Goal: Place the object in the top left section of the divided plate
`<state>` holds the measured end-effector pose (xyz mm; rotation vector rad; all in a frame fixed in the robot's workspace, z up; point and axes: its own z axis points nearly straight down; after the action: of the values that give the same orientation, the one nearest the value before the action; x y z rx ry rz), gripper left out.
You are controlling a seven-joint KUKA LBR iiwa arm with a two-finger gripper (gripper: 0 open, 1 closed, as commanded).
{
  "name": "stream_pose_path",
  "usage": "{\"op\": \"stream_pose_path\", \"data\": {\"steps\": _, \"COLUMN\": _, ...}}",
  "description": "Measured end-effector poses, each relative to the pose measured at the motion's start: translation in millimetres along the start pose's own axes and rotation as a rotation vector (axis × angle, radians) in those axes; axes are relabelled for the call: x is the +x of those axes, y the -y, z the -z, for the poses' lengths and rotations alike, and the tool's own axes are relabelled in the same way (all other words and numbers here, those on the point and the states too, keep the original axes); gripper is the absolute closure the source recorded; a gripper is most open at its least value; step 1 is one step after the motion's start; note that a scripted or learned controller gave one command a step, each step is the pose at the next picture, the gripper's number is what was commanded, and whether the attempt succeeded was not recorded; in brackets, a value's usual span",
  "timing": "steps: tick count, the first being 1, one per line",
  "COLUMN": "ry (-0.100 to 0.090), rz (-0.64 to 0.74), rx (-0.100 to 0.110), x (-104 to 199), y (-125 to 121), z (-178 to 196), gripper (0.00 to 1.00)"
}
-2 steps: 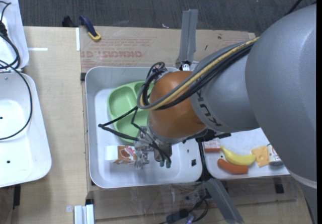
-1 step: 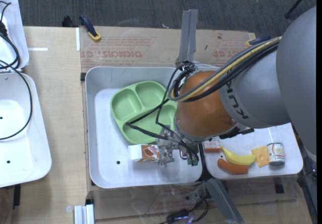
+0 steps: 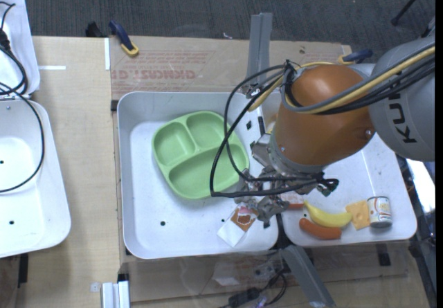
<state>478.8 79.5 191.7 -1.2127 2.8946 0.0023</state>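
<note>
While the arm's orange band is blocking the view, the gripper (image 3: 266, 208) is hovering at the left bin's (image 3: 138, 230) front right corner; can't tell its grip state. A small packet (image 3: 239, 222) is lying just below it, outside the green divided plate (image 3: 197, 154).

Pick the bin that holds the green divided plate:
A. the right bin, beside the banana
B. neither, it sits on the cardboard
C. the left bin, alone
C: the green divided plate lies in the left bin, while the banana is in the right bin.
</note>
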Motion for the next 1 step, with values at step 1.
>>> {"op": "stream_pose_path", "data": {"steps": 1, "ry": 0.0, "rz": 0.133, "rx": -0.001, "x": -80.9, "y": 11.9, "z": 12.6, "gripper": 1.0}}
